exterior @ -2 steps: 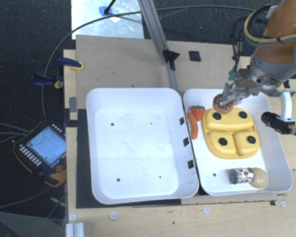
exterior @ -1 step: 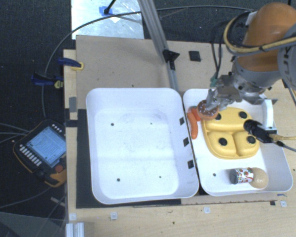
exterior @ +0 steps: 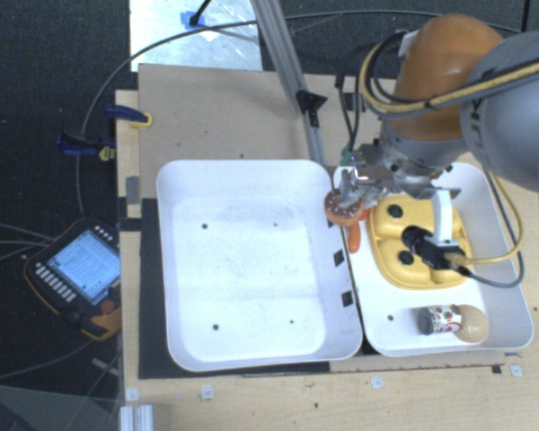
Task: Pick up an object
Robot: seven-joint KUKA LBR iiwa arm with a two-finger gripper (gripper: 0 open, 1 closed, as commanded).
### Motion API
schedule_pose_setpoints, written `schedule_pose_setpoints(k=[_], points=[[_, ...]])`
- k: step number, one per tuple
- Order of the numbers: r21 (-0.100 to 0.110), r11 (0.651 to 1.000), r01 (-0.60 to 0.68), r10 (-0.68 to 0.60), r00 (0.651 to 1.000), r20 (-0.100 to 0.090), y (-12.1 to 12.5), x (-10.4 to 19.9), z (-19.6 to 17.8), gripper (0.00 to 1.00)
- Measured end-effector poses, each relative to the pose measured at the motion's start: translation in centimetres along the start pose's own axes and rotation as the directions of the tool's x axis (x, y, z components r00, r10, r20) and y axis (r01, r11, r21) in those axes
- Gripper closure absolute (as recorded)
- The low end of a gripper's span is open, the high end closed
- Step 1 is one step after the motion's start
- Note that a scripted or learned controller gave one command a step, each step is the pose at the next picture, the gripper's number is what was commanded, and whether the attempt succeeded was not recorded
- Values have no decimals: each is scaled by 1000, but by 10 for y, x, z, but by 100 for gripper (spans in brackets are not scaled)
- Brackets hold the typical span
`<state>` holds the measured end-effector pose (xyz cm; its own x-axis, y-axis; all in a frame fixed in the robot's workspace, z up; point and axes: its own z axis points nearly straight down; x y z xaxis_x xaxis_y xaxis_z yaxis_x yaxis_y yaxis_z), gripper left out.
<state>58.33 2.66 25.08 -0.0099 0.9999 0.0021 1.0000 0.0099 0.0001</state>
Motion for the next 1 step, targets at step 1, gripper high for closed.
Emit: schedule_pose_setpoints(k=[1], points=[[1,1000,0,0,1000,0,-19,51,-1,100]])
